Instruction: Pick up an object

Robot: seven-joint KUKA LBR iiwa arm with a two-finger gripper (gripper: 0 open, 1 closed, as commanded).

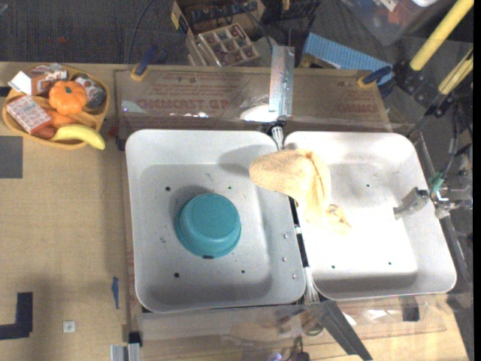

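Yellow cloth (294,177) lies draped over the wall between the two white bins, off to the left of the hand (412,200) and a little farther back. Its long side slants down toward the hand. A teal bowl (210,225) sits farther left still, in the left bin (150,164). The hand rests low by the right bin's (376,145) right edge, holding nothing; I cannot tell if it is apart or together.

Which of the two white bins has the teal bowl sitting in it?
The left bin holds the teal bowl. The right bin has the yellow cloth draped over the edge between them.
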